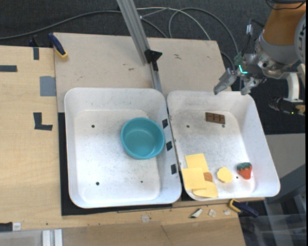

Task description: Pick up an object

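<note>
My gripper point(234, 85) hangs above the far rim of the right bin point(256, 132), fingers spread apart with nothing between them. In that bin lie a brown chocolate bar point(214, 118) near the back, yellow cheese slices point(197, 175) at the front left, a small round yellow piece point(225, 175) and a red strawberry-like toy point(245, 170) at the front right. A teal bowl point(142, 138) stands upright in the left bin point(82, 137), toward its right side.
A slanted metal pole point(138, 35) rises behind the bins. Cables point(195, 19) trail across the back of the bench. A blue-yellow clamp point(58, 45) sits at the far left, and another clamp point(240, 207) lies by the right bin's front edge.
</note>
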### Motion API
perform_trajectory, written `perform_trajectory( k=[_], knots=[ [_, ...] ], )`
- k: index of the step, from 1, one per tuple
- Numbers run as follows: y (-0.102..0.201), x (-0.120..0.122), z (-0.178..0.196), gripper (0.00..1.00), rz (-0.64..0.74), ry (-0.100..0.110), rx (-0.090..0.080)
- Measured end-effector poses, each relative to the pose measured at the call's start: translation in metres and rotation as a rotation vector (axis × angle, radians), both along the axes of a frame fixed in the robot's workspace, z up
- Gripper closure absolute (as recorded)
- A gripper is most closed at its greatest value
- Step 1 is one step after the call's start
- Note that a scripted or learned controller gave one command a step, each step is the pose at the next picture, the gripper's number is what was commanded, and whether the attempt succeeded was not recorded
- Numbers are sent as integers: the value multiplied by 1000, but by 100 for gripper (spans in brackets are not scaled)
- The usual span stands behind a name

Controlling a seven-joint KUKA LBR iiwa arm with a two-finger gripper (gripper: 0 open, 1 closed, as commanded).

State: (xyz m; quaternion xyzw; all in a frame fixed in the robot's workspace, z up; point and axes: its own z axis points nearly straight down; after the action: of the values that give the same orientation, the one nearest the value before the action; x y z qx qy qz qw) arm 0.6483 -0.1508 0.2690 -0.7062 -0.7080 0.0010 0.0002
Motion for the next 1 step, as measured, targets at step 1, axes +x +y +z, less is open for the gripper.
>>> perform_trajectory(
  k=[1],
  knots=[
    [-1, -3, -65, 0, -1, 6, 1]
  ],
)
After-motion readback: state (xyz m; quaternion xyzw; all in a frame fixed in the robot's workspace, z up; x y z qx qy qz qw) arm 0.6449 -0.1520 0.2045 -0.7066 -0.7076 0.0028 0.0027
